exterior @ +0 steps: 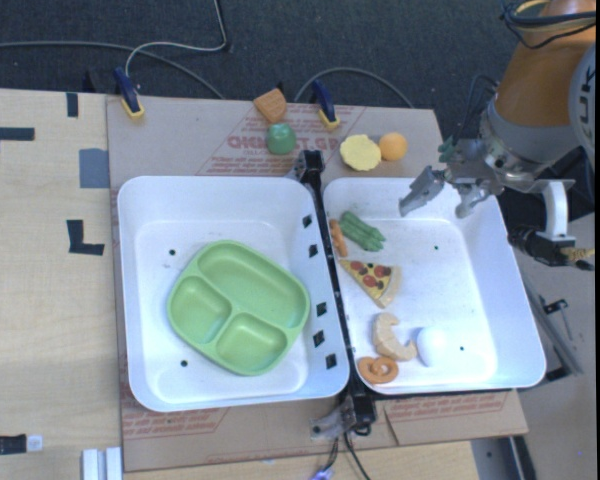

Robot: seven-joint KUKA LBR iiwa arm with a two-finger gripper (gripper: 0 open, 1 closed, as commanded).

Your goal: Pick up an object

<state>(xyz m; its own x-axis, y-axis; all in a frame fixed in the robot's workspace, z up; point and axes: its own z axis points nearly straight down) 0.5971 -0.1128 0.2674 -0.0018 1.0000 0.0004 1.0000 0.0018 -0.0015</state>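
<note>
Nearest the camera, the orange ring-shaped toy (379, 370) lies well below-left of the open, empty two-finger gripper (444, 197); the closer ridged green toy vegetable (361, 230) suits a straight descent, fingers straddling its width.

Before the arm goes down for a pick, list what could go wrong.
The gripper hangs open over the right bin's far edge, away from the toys, so a straight descent may close on nothing or strike the rim. The pizza slice lies flat and may slip. The green vegetable sits near the divider, crowding a finger.
</note>
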